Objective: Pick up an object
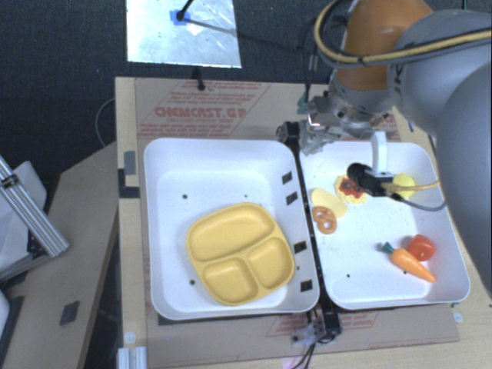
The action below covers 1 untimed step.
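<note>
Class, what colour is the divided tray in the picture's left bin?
Pale yellow all over; the divided tray shows best in the camera view.

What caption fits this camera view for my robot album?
Grey arm reaches over the right bin with a carrot; yellow tray lies in the left bin.

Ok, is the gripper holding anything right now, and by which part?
Nothing visibly held. The gripper hangs above the right bin's back left corner; the carrot and pretzel lie on the bin floor, apart from it.
</note>
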Tool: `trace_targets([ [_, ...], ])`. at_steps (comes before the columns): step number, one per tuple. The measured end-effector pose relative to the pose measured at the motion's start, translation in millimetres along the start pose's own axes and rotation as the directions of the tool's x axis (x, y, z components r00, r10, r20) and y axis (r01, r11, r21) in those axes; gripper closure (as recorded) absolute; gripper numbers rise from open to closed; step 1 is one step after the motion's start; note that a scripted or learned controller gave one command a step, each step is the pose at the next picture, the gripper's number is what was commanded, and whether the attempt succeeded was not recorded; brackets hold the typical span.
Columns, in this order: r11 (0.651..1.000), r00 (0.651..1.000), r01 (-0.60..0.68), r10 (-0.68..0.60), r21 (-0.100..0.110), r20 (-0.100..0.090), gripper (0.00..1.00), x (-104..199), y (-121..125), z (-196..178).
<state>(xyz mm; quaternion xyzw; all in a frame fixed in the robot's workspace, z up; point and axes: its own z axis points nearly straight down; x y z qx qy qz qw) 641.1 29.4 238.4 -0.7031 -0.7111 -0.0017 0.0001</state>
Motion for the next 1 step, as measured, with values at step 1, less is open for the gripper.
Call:
trace_targets([
  [1,1.0,1.0,-0.003,0.003,0.0,0.001,1.0,50.9,4.9,16.3],
])
